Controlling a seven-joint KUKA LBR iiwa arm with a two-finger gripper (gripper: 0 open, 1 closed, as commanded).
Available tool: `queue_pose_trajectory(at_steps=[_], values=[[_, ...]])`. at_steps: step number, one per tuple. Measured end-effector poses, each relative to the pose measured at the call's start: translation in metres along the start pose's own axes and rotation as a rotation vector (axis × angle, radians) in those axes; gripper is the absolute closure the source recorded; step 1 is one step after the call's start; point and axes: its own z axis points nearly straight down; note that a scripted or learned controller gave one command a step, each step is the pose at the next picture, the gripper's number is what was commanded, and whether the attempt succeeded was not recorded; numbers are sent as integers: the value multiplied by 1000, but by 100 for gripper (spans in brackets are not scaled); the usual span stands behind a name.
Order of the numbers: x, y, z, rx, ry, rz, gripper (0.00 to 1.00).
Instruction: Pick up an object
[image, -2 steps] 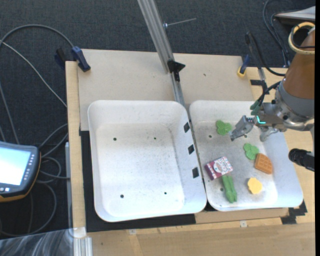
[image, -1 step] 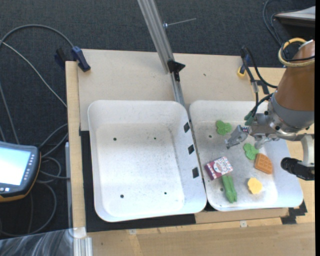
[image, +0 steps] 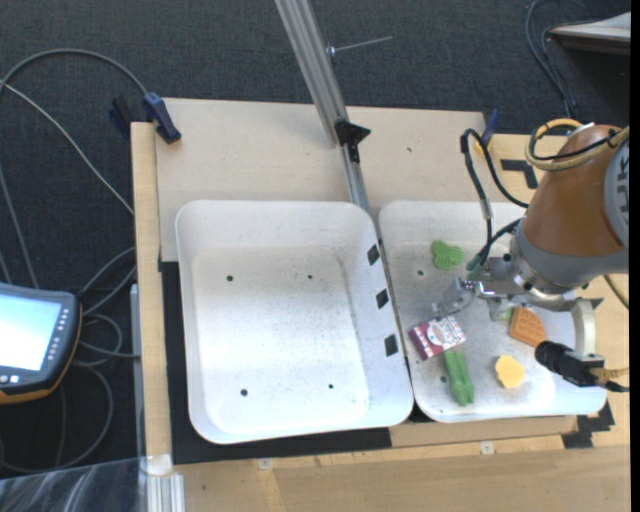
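Camera view: metal pincer (image: 462, 292) hovering in the right white bin (image: 420, 225).
Its grip is unreadable; a glossy maroon packet (image: 437, 337) and knobbly green piece (image: 458, 376) are lying nearby.

Two white bins (image: 200, 300), two green pieces (image: 447, 254), one yellow piece (image: 510, 372), one orange waffle (image: 526, 325), one maroon packet (image: 438, 337).

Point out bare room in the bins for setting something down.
The left bin offers bare floor wall to wall. The right bin is crowded around the end effector: green piece, box, green stick, yellow piece. Its far corner is free.
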Motion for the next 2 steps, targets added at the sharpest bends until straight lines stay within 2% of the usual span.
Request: queue_pose_trajectory(at_steps=[1, 2], values=[[-8, 2, 59, -1, 0, 1, 0], [-8, 4, 44, -11, -1, -1, 100]])
